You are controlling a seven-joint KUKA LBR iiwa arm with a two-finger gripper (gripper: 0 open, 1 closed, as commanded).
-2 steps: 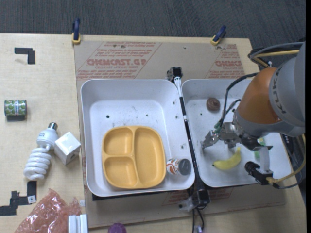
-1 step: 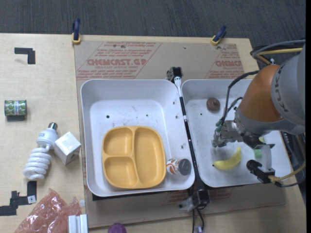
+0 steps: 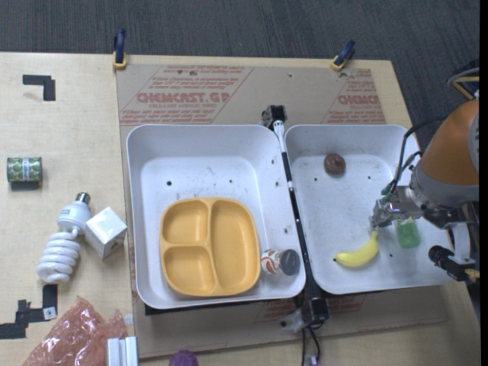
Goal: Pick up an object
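Reaches into the right-hand shallow white plastic bin (image 3: pixel 347 132) with the fingers (image 3: pixel 383 218) low near its floor; cannot tell from this slant whether spread wide or drawn narrow, nor whether closed on anything. Just below and to the left of the fingers, finds the curved yellow toy-like banana (image 3: pixel 357 255), its upper tip close to them, possibly touching, its body lying flat on the bin floor. Just right of the fingers, notes a small translucent green block (image 3: pixel 408 233); well above and to the left, a round brown lump (image 3: pixel 334 163) near the far wall. Takes the banana for the likeliest target. Judges it light, probably stiff if plastic, smooth and a little slippery, prone to rolling or swinging if pinched at the tapered tip. Suggests closing across the thick middle of the curve, square to its length, pressing down to the floor first. Leaves alone the yellow divided plastic plate (image 3: pixel 210 246) far to the left in the other bin.
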